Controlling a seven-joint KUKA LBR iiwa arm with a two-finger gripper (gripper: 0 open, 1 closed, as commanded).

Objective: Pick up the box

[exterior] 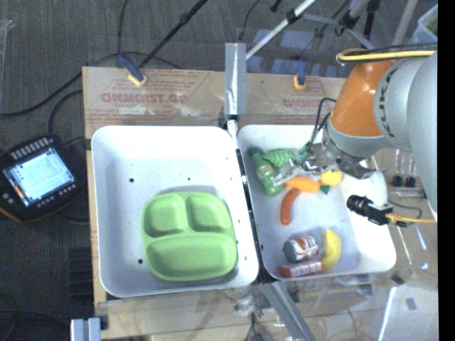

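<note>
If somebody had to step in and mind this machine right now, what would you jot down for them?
Gripper: low in the right bin, over the green and orange items at its far end; I can't tell if the fingers are open.
Box: a small red one, seemingly, lies flat at the right bin's near edge, beside the can and banana.
Left bin: holds a green divided tray.
Done: nothing lifted. Left: pick up the box.

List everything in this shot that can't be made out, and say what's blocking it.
- Gripper, camera view: its fingers blend into the toy pile; open or shut is unclear.
- Box, camera view: a red edge at the right bin's near wall, mostly covered by the can and the banana.
- Green toys, camera view: overlapped and too blurred to identify.
- Arm, camera view: cut off by the right edge.
</note>
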